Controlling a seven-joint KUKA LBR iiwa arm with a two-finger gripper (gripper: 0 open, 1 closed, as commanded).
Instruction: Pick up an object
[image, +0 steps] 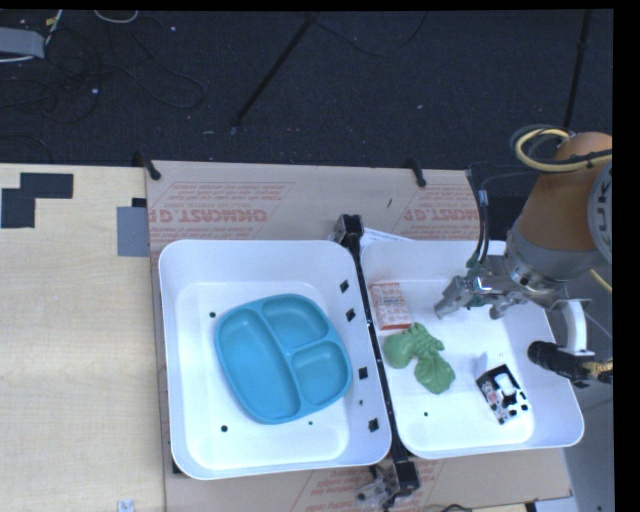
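Bench (80, 330) bearing two white bins side by side. Left bin (190, 280): one blue divided plate (282, 356). Right bin (550, 425): one small red-and-white packet (389, 304), one green soft toy (420, 356), one black-and-white item (502, 392), three in all. Pincer (472, 296) low over right bin's upper part, fingers spread apart, nothing between them.
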